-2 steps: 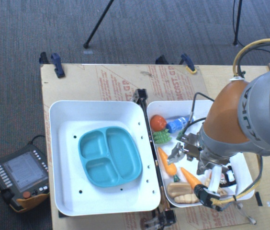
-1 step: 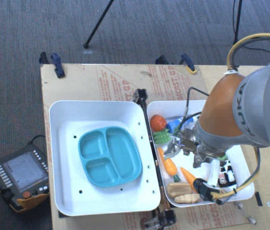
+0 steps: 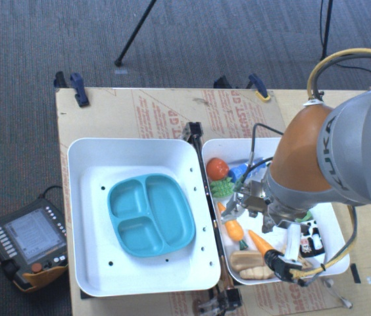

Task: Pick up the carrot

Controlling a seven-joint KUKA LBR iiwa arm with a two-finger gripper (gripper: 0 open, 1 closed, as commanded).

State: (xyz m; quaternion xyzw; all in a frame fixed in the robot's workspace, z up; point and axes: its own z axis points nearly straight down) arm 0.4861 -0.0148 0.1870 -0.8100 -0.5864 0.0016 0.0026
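I reach in from the right over the right-hand shallow white bin [image 3: 339,229], my grey arm with its orange band [image 3: 300,153] covering much of that bin. My two-finger gripper [image 3: 254,209] hangs low among the toy food there. I cannot tell how far open it is, because my wrist hides the fingertips, and I see nothing held between them.

The carrot I am after, a tapered orange plastic piece [image 3: 260,242], lies tilted on the bin floor near the front, just below my gripper and apart from it. Just beside it to the left sits a smaller stubby orange piece [image 3: 234,230]. In front of the carrot rests a tan bread-shaped toy [image 3: 250,263], touching the bin's front wall. Toward the back of the bin are a round red tomato-like toy [image 3: 217,168], a green leafy toy [image 3: 222,188] and a blue item [image 3: 239,172], partly hidden by my cables.

The left-hand white bin [image 3: 83,176] holds a light blue plastic plate with three compartments [image 3: 151,214], lying flat near its middle, well apart from my gripper.
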